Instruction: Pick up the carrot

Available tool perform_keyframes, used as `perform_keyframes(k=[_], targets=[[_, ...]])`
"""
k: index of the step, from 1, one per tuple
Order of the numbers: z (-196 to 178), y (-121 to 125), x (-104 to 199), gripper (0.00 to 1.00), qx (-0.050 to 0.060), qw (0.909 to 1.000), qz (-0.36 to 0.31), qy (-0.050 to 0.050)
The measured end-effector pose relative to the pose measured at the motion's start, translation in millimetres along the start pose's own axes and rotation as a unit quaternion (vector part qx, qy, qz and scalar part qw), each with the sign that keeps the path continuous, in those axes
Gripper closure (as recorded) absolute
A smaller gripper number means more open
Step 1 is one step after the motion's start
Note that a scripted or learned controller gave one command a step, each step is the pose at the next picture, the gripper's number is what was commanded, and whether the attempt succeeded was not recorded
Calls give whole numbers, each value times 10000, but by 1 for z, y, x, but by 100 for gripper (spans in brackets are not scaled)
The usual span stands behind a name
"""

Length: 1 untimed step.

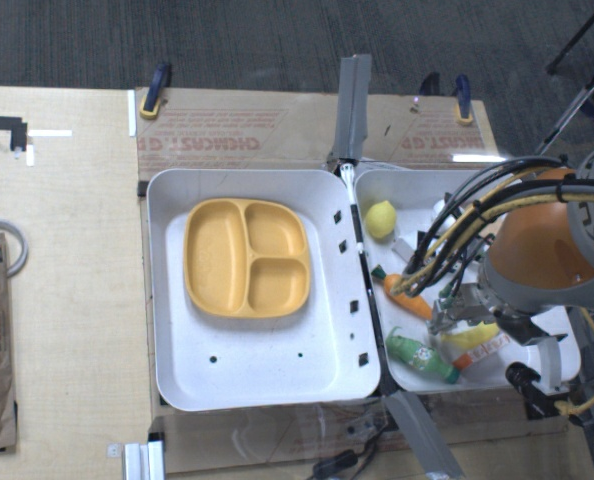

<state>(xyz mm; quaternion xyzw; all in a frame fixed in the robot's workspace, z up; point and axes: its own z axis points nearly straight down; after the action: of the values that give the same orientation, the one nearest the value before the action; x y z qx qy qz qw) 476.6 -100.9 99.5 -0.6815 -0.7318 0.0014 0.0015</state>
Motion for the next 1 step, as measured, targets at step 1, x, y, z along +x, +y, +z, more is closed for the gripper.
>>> perform_keyframes(k=[1], targets=[[-91,14,34,100,-8,9978,-656,-6]])
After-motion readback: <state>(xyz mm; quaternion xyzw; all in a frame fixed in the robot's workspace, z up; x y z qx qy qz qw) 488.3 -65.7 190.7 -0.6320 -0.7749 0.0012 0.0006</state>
